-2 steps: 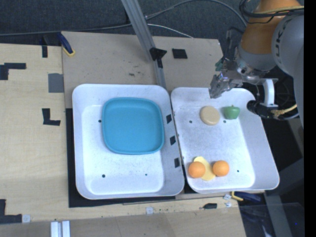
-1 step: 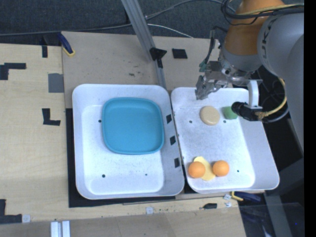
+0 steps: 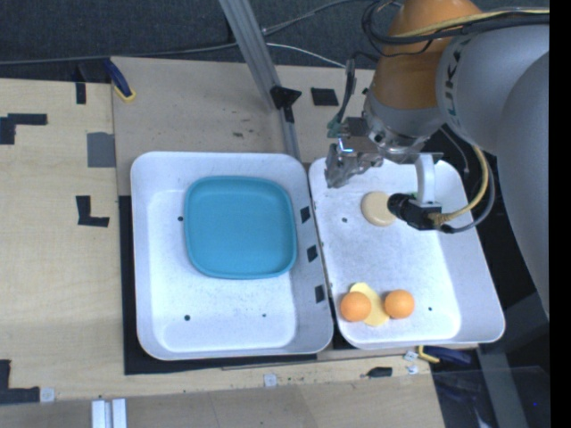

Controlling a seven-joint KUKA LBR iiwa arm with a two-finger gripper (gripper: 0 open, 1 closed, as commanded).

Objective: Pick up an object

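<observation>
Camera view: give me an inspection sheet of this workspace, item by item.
Surface: wooden bench with black tape marks, bearing two white bins side by side.
Job's things: right bin holds two orange balls, a yellow piece between them, and a cream disc.
Clutter: blue plate lying flat in the left bin.
Grippers: gripper over the right bin's far left corner, nothing seen held.
Cables: yellow and black cables looping beside the wrist.
Surroundings: slanted metal post, dark floor behind.
</observation>
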